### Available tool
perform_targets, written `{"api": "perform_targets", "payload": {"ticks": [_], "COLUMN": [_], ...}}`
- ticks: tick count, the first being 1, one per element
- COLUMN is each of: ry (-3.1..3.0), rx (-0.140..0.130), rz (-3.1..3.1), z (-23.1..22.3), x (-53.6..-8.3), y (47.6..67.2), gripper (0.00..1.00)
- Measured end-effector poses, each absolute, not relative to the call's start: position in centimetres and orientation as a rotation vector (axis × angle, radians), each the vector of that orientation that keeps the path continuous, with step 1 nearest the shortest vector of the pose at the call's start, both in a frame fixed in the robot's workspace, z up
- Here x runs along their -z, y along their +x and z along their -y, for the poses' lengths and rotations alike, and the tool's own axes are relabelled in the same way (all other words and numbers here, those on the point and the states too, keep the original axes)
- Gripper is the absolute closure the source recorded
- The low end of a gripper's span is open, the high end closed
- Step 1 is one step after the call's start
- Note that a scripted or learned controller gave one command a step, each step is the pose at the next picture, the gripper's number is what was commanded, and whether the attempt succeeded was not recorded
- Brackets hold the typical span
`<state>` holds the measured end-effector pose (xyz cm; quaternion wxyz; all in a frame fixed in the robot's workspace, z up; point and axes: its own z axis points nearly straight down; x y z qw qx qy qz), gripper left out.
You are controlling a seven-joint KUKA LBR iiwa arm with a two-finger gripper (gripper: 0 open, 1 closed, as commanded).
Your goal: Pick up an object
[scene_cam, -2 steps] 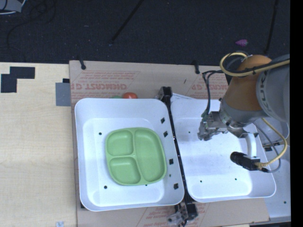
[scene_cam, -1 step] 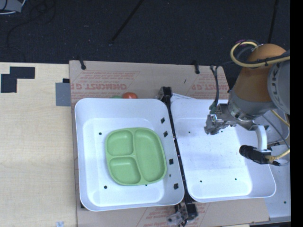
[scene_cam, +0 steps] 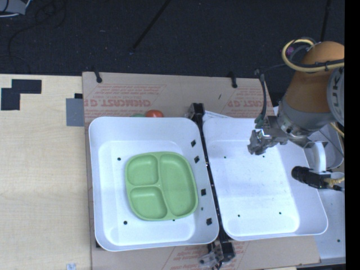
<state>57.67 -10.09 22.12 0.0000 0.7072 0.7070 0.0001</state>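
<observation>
A light green divided plate with three compartments lies flat in the middle of the left white bin. My gripper hangs over the upper middle of the right white bin, well to the right of the plate. The view does not let me make out anything held at its tip.
A small red and green object sits on the cardboard just behind the left bin's back rim. A black divider runs between the two bins. The arm's orange band rises at the right.
</observation>
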Motion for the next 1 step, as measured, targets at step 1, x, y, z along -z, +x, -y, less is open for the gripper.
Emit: {"api": "perform_targets", "payload": {"ticks": [1], "ry": [2.221], "rx": [0.002], "rz": [-2.229], "z": [4.78], "x": [-21.99], "y": [56.70], "gripper": [1.00]}}
